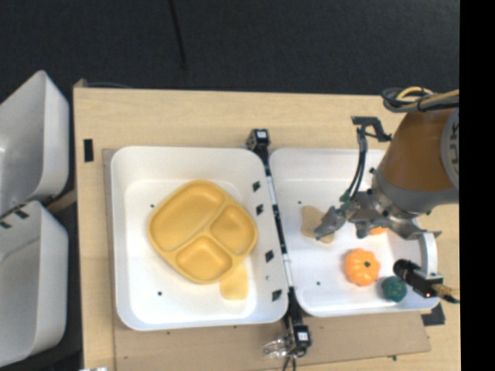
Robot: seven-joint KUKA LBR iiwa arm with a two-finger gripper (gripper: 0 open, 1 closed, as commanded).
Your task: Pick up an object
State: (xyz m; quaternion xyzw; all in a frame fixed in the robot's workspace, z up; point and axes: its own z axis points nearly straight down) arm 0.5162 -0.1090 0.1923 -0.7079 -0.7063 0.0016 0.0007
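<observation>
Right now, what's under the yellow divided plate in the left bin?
A pale yellow flat piece sticks out beneath the yellow divided plate at its near-right edge, on the left bin floor. The rest is covered.

A: Landmark: divider (276, 230). Left of it?
B: Left bin (131, 300), holding tray (203, 230).
A: Right of it?
B: Right bin (325, 304), holding pumpkin (361, 267); ball (393, 289) just beside the pumpkin, farther from the divider.

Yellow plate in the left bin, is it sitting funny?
A bit. The yellow divided plate lies turned at a slant to the left bin walls, and it partly covers a pale yellow piece peeking out below it.
</observation>
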